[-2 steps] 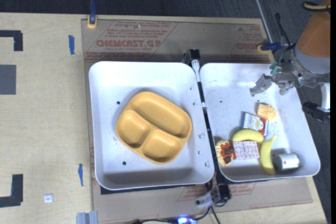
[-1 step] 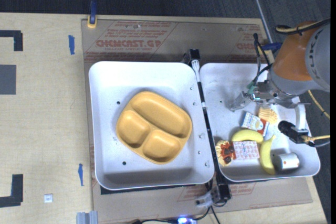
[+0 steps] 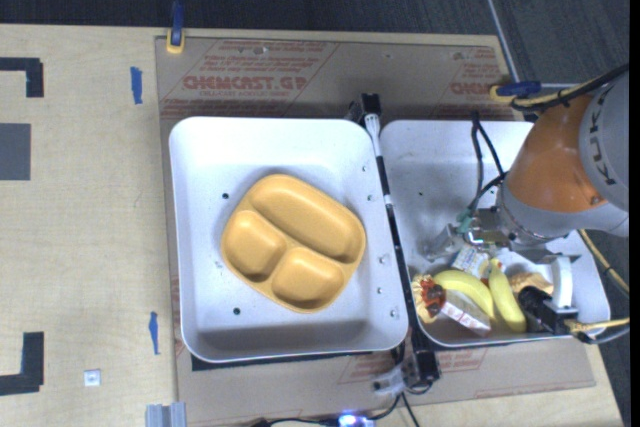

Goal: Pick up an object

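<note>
In the right bin (image 3: 600,300), 2 bananas (image 3: 480,293) lie at the near edge among small packets (image 3: 462,313). Just above them hangs the hand (image 3: 487,233); its grip cannot be told. The left bin (image 3: 190,245) holds a yellow 3-part tray (image 3: 292,241).

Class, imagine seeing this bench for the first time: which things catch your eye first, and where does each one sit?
The yellow three-compartment tray stands out most, lying alone in the left white bin. Next comes the arm's orange band, reaching in over the right white bin. Below it, bananas lie among small clutter near that bin's front edge.
</note>
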Robot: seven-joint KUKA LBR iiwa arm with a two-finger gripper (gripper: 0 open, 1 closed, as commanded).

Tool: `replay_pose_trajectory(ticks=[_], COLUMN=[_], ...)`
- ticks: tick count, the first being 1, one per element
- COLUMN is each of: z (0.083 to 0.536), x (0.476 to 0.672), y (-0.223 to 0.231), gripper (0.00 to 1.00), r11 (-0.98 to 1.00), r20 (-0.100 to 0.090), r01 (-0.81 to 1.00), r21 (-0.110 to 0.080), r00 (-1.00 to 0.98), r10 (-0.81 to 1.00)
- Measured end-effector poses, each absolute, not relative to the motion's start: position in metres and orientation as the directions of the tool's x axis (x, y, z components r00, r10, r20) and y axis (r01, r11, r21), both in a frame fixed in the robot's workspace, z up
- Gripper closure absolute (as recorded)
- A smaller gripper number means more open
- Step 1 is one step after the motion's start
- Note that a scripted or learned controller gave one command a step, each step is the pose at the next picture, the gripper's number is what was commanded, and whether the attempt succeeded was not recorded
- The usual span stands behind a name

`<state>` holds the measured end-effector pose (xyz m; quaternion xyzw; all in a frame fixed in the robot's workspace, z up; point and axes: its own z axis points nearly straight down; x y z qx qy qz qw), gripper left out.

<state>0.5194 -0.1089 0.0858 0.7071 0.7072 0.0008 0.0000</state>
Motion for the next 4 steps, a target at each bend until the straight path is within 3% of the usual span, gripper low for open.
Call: replay_pose_trajectory(ticks=[1,2,3,4], z=[0.086,0.097,0.185,0.185], x=[0.483,0.485,0.501,0.48], y=[-0.095,-0.096,0.026,-0.054], gripper=[0.0,1.0,1.0,1.0], r11=[0.0,0.0,0.001,0.0], r20=[0.0,-0.002,0.001,0.001], r01=[1.0,1.0,1.0,1.0], r21=[0.004,0.01,0.002,0.0], r00=[0.0,0.0,-0.001,0.0], r10=[1.0,1.0,1.0,1.0])
